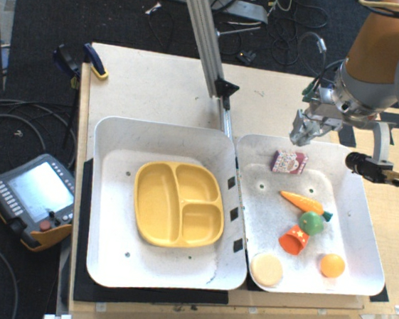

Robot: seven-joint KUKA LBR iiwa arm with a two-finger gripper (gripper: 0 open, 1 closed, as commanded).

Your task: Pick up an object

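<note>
1. Objects for picking lie in the right bin (365, 210), below and to either side of the gripper (304, 135); nothing is between its fingers, and whether they stand wide or narrow I cannot tell.
2. Far left of the gripper, in the left bin (116, 135), sits a yellow divided plate (178, 204), broad and flat, probably a poor choice.
3. Well below the gripper, slightly left, lies a pale round disc (267, 269).
4. Just below the gripper sits a small pink-and-white carton (289, 162), the nearest target; a straight descent with fingers straddling its narrow sides seems best.
5. Lower right of the gripper: an orange carrot (299, 200), a green ball (312, 222) touching a red cup (294, 241), then an orange ball (332, 265).
6. Print on the carton is too small to read.
</note>
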